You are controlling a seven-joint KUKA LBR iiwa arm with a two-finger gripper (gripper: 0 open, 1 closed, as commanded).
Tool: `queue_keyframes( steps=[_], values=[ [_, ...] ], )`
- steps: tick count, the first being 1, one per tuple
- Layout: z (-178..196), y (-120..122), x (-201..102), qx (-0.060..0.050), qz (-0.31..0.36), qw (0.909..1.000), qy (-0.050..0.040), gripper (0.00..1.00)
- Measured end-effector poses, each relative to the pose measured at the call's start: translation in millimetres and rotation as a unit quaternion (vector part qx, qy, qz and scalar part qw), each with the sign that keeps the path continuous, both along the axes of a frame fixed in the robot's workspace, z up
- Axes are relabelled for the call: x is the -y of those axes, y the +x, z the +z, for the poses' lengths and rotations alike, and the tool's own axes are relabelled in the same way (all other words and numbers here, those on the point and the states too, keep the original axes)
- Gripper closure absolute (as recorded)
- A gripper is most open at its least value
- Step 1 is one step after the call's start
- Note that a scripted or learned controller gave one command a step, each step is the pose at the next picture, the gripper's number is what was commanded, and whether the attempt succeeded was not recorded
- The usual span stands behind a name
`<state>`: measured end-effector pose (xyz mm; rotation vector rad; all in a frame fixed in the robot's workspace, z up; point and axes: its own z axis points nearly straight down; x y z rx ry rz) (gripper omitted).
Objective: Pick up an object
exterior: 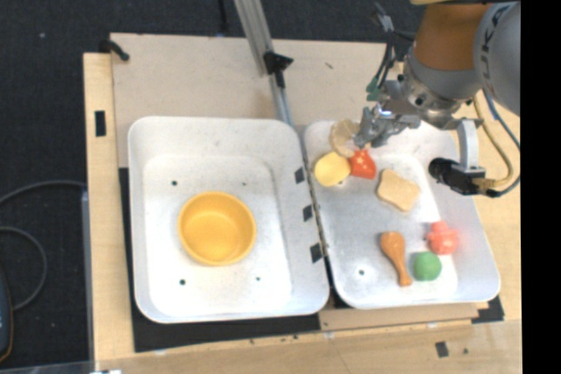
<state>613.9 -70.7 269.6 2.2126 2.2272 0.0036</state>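
At the far end of the right bin (473, 285), no object has yet been lifted.
A small red toy (362, 164) lies on the bin floor, just under the gripper (375, 129); whether the claw is apart or together cannot be told. A yellow ball (331, 170) touches the toy; grasp and lift appear left.

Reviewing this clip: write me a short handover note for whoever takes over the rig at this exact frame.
Gripper: low over the far end of the right bin, above a pale item.
Right bin things: yellow ball, small red piece, tan bread-like piece, orange drumstick, green ball, red-pink item.
Left bin: yellow bowl.
Done: no pick visible yet.
Left: grasp one object and lift it.
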Motion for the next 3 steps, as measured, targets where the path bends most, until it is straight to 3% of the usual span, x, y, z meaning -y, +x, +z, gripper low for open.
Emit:
queue_keyframes(
  steps=[3],
  values=[
    [-16.3,41.9,-155.6,0.0,0.0,1.0,0.0003,1.0]
  ],
)
